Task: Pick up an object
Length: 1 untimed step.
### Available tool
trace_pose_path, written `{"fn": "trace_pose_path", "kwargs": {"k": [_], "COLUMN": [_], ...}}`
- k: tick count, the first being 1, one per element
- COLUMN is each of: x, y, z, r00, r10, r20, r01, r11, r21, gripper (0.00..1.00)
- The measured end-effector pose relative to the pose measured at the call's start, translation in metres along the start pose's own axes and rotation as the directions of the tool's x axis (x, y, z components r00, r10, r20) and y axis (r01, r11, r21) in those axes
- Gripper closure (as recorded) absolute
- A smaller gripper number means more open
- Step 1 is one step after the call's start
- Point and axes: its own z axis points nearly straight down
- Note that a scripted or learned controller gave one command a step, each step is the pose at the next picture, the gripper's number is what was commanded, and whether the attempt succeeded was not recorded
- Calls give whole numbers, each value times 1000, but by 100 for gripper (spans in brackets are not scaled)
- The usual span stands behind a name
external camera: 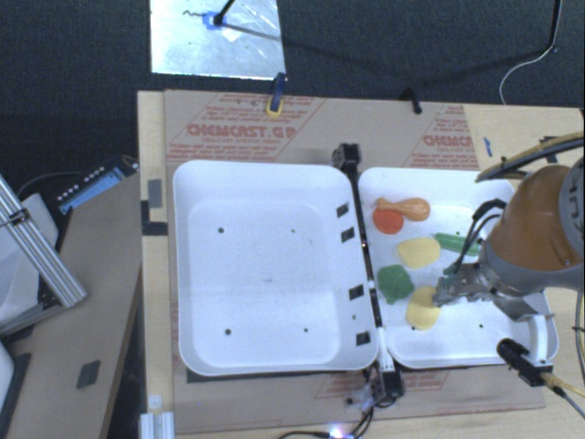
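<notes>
White plastic forms the two shallow bins that sit side by side on the tabletop (228,122), which is lined with brown printed cardboard. The left bin (265,263) has a bare floor with a few small dark dots. The right bin (457,186) holds a cluster of small objects near its centre. At about 12 o'clock in that cluster lies an orange piece (409,208) touching a red round piece (388,221) just below it. A pale yellow piece (419,251) sits in the middle, with a green strip (451,241) at its 3 o'clock, partly hidden by the arm. A dark green piece (395,283) lies at 8 o'clock from the pale yellow one, close to the divider between the bins. A yellow piece (422,312) rests at 6 o'clock of the cluster. The grey arm with its orange band (539,218) comes in from 3 o'clock, and the pincer (445,291) is low in the right bin, its tip right at the upper right edge of the yellow piece. Whether the pincer is spread or pressed together cannot be made out, nor whether it pinches anything.
</notes>
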Motion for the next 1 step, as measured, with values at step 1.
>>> {"fn": "trace_pose_path", "kwargs": {"k": [1], "x": [41], "y": [102], "z": [-33], "r00": [1000], "r10": [-10], "r20": [0], "r01": [10], "r11": [1000], "r21": [-8], "gripper": [100]}}
